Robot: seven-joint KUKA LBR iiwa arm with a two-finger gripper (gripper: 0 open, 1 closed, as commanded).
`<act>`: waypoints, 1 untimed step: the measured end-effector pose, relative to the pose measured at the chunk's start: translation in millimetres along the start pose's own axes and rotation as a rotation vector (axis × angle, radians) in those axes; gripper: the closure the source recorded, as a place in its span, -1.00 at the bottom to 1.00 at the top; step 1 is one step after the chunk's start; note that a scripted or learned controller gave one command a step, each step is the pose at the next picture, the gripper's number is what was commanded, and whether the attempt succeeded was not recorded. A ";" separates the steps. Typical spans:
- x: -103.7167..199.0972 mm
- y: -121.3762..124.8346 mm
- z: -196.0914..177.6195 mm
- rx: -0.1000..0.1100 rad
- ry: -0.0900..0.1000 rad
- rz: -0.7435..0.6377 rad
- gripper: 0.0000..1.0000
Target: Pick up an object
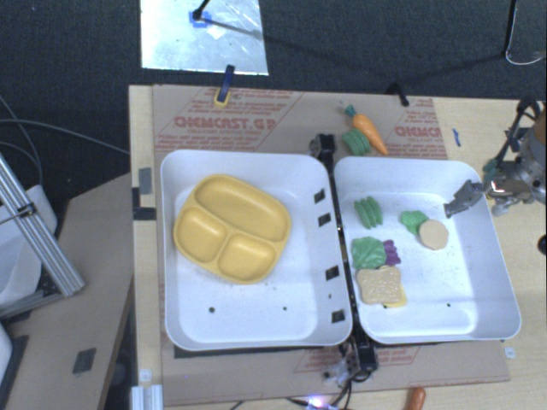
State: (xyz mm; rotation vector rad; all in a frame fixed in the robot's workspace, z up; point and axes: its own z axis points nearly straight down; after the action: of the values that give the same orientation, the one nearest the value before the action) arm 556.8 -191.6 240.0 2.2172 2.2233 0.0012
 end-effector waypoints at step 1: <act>5.6 32.4 163.2 0.003 0.001 -0.003 -1.00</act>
State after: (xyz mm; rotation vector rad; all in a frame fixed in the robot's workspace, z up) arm 589.5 -186.0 76.8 2.2156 2.2292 -0.0011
